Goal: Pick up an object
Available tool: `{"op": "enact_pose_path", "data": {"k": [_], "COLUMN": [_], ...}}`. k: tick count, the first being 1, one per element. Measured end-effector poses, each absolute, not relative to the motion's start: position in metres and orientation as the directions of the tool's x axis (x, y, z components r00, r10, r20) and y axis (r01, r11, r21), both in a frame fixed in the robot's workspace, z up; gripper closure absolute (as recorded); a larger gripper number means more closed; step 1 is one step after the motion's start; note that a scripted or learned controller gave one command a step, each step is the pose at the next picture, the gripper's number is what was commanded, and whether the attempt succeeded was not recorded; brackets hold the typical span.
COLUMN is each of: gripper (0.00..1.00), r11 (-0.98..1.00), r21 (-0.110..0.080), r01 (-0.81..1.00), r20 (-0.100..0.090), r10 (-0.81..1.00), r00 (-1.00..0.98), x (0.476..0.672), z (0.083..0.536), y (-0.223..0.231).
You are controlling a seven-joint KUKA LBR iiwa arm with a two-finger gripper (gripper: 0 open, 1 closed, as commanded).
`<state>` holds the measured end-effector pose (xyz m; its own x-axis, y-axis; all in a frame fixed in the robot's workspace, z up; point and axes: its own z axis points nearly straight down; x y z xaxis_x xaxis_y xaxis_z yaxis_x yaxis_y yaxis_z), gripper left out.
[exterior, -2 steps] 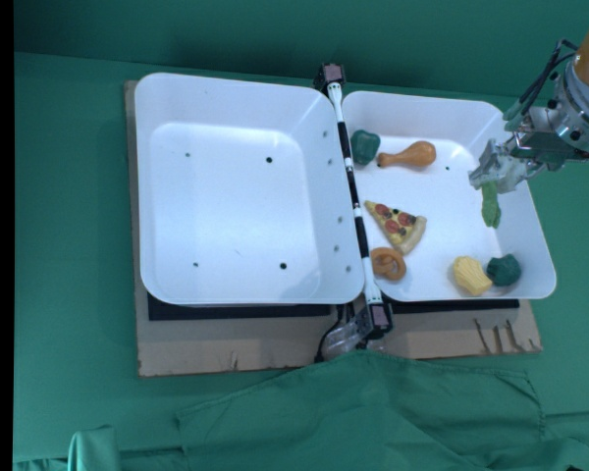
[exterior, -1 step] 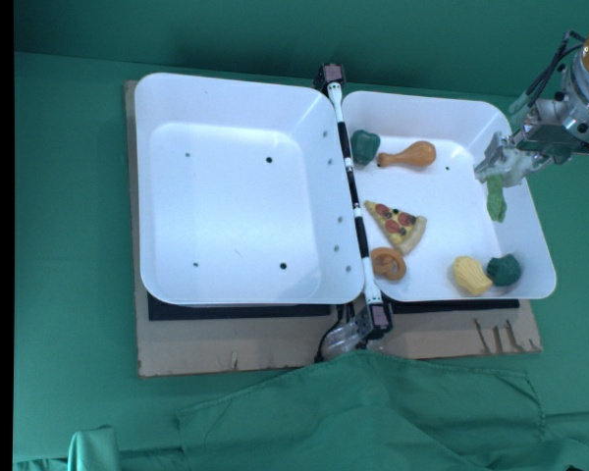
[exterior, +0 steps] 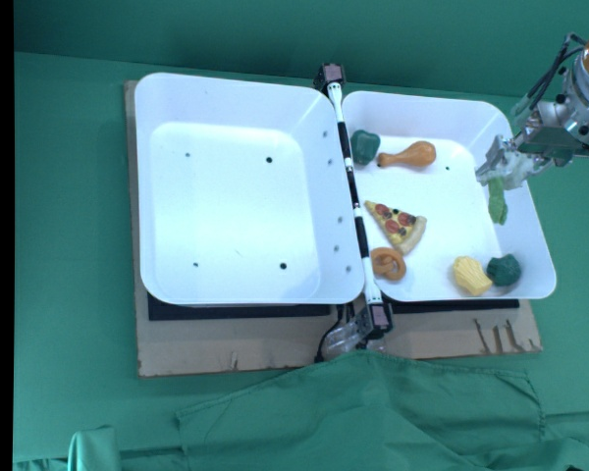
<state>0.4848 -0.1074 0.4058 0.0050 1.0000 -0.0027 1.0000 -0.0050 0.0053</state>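
Note:
My gripper [exterior: 499,172] hangs over the right edge of the right bin [exterior: 442,106], and a slim light-green leafy piece [exterior: 497,202] dangles from between its fingers, so it is shut on that piece. In the same bin lie a dark green pepper [exterior: 364,146], an orange drumstick [exterior: 408,155], a pizza slice [exterior: 398,224], a brown pretzel [exterior: 388,263], a yellow corn-like piece [exterior: 471,276] and a dark green lump [exterior: 505,269].
The left bin [exterior: 238,96] stands beside the right one, with a black-and-white divider bar [exterior: 351,189] between them. Both rest on a cardboard sheet [exterior: 226,361]. Folded green cloth [exterior: 373,410] lies along the front edge.

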Motion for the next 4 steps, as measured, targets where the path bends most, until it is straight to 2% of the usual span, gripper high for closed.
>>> {"op": "enact_pose_path", "data": {"k": [2, 3, 4], "gripper": [1.0, 1.0, 1.0], "r11": [-0.004, -0.009, -0.002], "r21": [0.007, 0.012, 0.01], "r01": [1.0, 1.0, 1.0], "r20": [-0.003, -0.005, -0.005], "r10": [1.0, 1.0, 1.0], "r00": [0.004, 0.009, 0.002], "x": [0.497, 0.485, 0.541], "z": [0.413, 0.477, 0.499], "y": [-0.107, -0.158, -0.145]}}
